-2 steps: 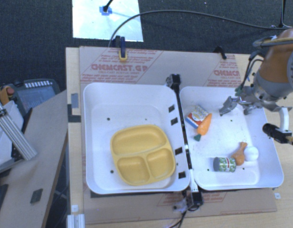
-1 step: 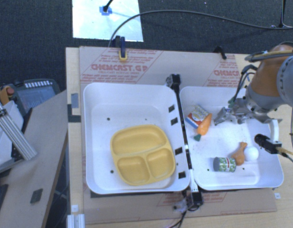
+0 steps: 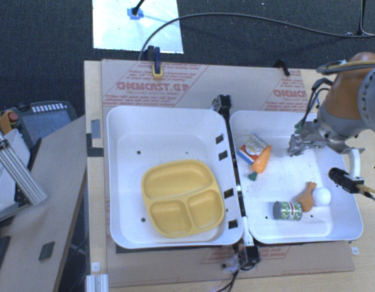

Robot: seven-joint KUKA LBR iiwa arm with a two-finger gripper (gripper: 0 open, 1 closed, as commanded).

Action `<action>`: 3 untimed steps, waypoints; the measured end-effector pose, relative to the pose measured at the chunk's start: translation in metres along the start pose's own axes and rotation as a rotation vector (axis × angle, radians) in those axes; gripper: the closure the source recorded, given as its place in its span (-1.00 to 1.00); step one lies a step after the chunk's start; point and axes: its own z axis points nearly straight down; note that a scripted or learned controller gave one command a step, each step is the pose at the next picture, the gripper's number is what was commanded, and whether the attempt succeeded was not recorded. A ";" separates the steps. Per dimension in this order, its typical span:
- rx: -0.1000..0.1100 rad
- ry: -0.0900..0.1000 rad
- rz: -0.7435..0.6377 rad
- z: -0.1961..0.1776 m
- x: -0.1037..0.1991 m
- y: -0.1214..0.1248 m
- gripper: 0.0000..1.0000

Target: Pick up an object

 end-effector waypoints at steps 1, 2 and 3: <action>-0.001 0.001 -0.002 -0.047 0.007 0.001 1.00; -0.003 0.000 -0.003 -0.104 0.014 -0.003 1.00; -0.001 0.000 -0.003 -0.140 0.014 -0.002 1.00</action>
